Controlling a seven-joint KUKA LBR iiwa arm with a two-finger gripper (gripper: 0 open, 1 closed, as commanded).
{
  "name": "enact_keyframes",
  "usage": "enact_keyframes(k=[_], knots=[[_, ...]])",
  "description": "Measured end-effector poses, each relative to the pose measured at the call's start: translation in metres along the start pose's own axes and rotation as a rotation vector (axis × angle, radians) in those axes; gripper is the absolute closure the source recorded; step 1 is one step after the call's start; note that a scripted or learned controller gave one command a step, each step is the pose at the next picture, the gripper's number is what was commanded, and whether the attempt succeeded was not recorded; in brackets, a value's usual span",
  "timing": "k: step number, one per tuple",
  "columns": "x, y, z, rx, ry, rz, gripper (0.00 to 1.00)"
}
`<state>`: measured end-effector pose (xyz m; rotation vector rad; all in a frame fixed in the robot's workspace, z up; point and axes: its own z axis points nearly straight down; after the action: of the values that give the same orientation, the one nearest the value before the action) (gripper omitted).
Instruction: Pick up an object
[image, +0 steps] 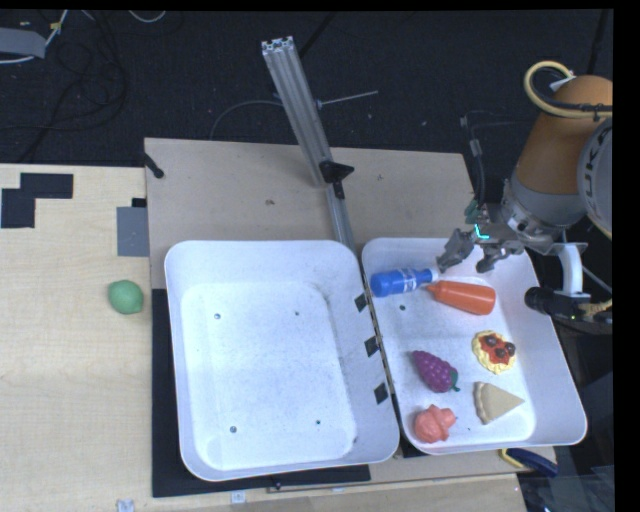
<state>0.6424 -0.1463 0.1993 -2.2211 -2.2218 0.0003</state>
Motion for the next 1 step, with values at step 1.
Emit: enact_keyframes(k=[1], knots=[[0.0000,0.0000,0.0001,0.000,0.000,0.000,0.00]])
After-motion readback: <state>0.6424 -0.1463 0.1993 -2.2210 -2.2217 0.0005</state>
